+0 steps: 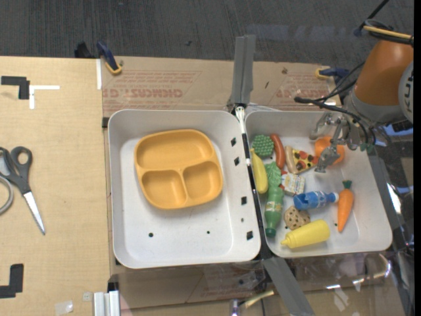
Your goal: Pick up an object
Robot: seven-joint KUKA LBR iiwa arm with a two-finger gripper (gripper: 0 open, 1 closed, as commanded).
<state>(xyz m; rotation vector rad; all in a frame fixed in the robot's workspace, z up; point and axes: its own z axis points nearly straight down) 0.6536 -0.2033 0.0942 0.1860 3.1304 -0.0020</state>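
Over the right white plastic bin, the robot's hand grips a small orange toy between its fingers; just beside it lies an orange plastic carrot.

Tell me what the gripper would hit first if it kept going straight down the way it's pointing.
Probably the small orange toy just under the gripper in the right bin; depth is hard to judge, so it could instead meet the bin floor beside it.

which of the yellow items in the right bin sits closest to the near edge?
The yellow mustard bottle, lying on its side at the bin's near edge. The banana lies farther back along the left wall.
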